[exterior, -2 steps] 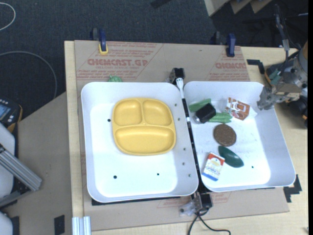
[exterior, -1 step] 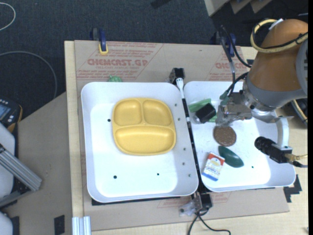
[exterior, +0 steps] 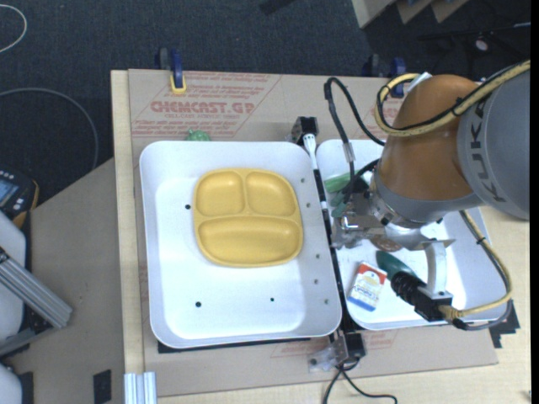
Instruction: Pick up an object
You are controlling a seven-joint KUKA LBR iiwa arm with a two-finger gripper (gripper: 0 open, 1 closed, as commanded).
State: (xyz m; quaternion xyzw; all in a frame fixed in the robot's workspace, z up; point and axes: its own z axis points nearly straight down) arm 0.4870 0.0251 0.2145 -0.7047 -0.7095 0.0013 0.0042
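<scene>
- The gripper (exterior: 352,222) is seen low over the right bin (exterior: 385,314), close to that bin's left wall and under the grey and orange arm (exterior: 429,146).
- The jaws are covered by the wrist, so it cannot be told how wide they stand, nor whether anything is held between them.
- A small white box (exterior: 367,284) with red and blue print is lying on the floor of the right bin, near the jaws on their front side, apart from them.
- A light green object (exterior: 337,182) is seen just behind the jaws, against the left wall of the same bin; its shape is partly hidden.
- A dark green object (exterior: 392,264) is lying just beside the jaws, toward the front and right of the view, half covered by the wrist.
- A yellow divided plate (exterior: 248,217) is placed in the left bin (exterior: 173,268), well apart from the jaws, to their left in the view.
- Both bins are carried on a brown board (exterior: 210,99) printed with red letters, and a blue and yellow clamp (exterior: 175,67) is fixed on its far edge.
- The bench is surrounded by a dark carpet floor (exterior: 84,23), on which a thin white cable (exterior: 84,108) is laid, and an aluminium bar (exterior: 35,293) is seen at the left.
</scene>
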